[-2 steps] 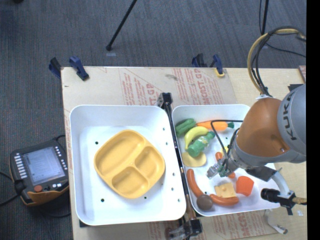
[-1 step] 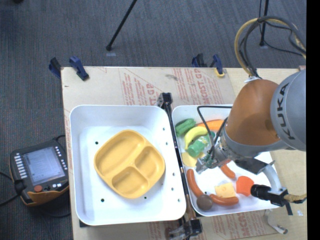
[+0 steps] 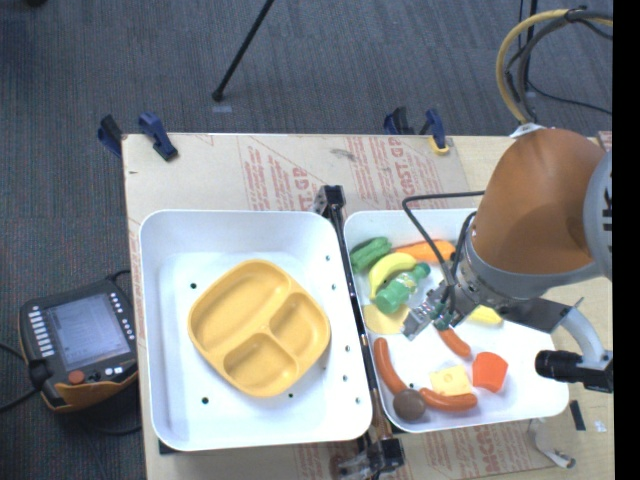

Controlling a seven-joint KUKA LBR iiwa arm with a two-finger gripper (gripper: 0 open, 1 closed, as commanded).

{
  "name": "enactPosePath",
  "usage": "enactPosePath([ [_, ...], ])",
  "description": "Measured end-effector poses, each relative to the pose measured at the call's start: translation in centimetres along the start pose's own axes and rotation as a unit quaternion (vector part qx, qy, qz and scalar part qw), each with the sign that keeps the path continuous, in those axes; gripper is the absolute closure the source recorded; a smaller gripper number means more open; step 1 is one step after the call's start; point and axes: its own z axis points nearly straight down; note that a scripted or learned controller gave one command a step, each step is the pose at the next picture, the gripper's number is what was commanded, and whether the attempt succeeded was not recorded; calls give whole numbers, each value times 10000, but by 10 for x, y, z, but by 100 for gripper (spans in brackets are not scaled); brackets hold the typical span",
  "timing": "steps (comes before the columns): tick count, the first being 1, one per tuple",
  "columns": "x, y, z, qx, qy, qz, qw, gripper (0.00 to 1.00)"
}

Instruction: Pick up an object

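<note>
Gripper (image 3: 428,313) hovers low at centre-right, over the green toy (image 3: 395,293) in the right bin (image 3: 545,400) — finger opening can't be judged. Best to centre it before closing.

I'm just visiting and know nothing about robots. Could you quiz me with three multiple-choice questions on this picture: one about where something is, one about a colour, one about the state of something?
1. Where is the yellow divided plate?
A. in the left bin
B. in the right bin
C. on the floor

2. What colour is the wedge near the right bin's front edge?
A. blue
B. orange
C. white

3. How is the plate lying?
A. flipped over
B. open side up
C. standing on edge

Answers: 1 A, it rests in the left bin, alone. 2 B, plainly orange, beside a yellow cube. 3 B, its three compartments face up.
</note>
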Motion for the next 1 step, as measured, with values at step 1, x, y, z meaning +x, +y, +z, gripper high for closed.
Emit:
enactPosePath([
  [1,62,39,26,6,-1,-1303,9915,100],
])
